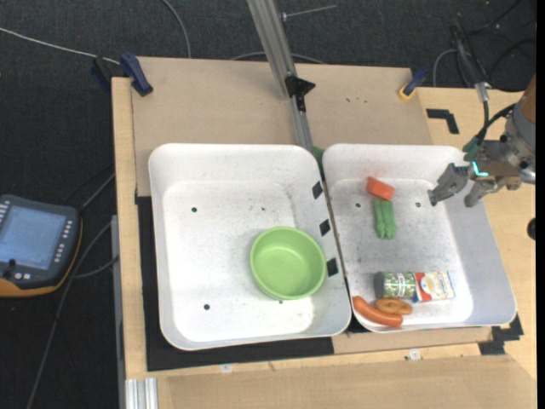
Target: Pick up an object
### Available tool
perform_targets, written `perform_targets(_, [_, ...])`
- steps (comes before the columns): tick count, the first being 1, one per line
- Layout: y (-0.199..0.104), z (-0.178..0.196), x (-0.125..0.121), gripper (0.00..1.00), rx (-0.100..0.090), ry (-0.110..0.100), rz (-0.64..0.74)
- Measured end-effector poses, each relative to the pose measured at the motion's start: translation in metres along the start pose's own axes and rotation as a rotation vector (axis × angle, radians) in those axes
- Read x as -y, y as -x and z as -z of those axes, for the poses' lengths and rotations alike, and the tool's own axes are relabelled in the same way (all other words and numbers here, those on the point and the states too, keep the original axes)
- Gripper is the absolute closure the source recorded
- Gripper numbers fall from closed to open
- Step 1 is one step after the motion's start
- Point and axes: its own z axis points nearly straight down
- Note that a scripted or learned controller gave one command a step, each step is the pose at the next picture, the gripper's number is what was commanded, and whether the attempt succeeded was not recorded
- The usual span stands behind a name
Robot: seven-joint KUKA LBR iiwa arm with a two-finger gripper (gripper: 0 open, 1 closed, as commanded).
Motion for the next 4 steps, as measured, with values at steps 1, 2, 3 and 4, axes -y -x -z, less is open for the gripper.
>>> perform_targets(1, [0.0, 0.0, 0.0, 0.0, 0.0, 0.0, 0.0])
perform_targets(2, [-0.003, -0.043, 0.005, 0.0, -0.001, -0.004, 0.0])
perform_targets(3, [-0.002, -0.089, 0.014, 0.0, -0.001, -0.004, 0.0])
perform_targets(4, [0.002, -0.133, 0.017, 0.0, -0.001, -0.004, 0.0])
